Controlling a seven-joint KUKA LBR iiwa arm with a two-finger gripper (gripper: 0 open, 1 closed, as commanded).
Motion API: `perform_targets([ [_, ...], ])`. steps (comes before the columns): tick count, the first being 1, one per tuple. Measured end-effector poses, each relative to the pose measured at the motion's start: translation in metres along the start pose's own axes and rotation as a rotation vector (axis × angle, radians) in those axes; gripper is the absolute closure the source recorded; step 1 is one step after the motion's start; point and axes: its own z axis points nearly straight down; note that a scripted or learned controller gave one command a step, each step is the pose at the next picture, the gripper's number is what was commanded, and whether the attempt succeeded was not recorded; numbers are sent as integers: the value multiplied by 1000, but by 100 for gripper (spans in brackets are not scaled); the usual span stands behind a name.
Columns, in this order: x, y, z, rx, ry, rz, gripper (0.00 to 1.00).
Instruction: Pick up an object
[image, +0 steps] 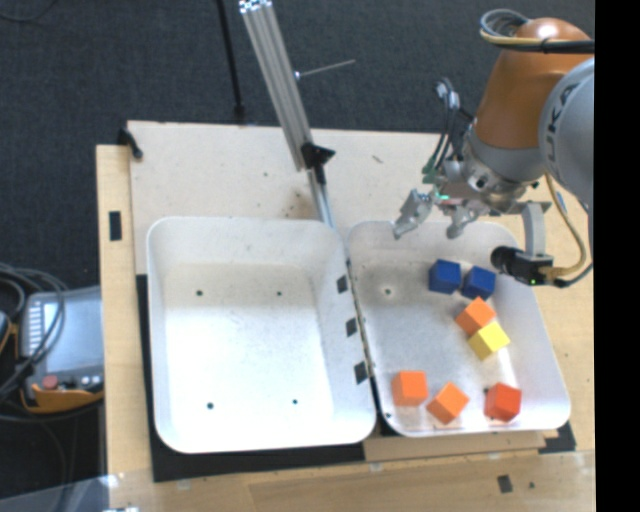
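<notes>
Over the right bin's (555, 390) far edge hangs the tool (433, 222), fingers spread apart and holding nothing. Below it lie seven blocks: two blue (445, 276), three orange (409, 387), one yellow (488, 340), one red (503, 401).

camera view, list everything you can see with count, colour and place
blue blocks: 2, blue, side by side at the far end of the right bin
orange blocks: 3, orange, one mid right bin beside the yellow block, two at its near edge
yellow block: 1, yellow, right bin, touching the upper orange block
red block: 1, red, near right corner of the right bin
right bin: 1, white, right half of the bench
left bin: 1, white, left half of the bench
metal rail: 1, silver, slanting down to between the bins
arm: 1, grey and orange, coming in from the right
fingers: 2, spread apart, holding nothing, above the right bin's far edge
</notes>
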Motion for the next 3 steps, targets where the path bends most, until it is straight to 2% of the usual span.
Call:
perform_targets([
  [1, -7, 3, 61, 5, -2, 4, 0],
  [3, -5, -5, 159, 4, -2, 6, 0],
])
